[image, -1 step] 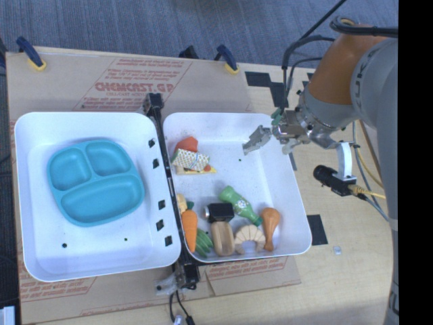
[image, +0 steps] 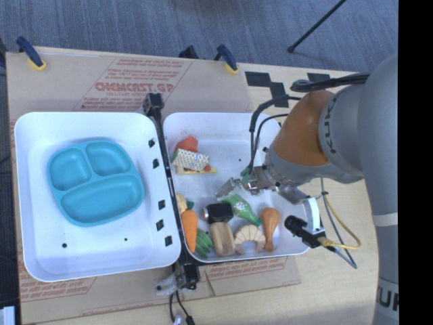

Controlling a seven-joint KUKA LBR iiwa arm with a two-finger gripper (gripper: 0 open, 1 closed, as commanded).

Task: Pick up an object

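One gripper (image: 237, 185) over the green toy (image: 242, 208) (right bin (image: 216, 124)).

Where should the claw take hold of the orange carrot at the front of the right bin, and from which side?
Grip the orange toy carrot across its thick orange middle, coming straight down. It lies lengthwise beside the bin's left wall, green top toward the front, so close across its narrow width, though the wall leaves little room.

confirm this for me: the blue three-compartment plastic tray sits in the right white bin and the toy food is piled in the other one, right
Not quite. The camera view shows the blue three-compartment plastic tray in the left white bin, while the toy food is piled in the right white bin.
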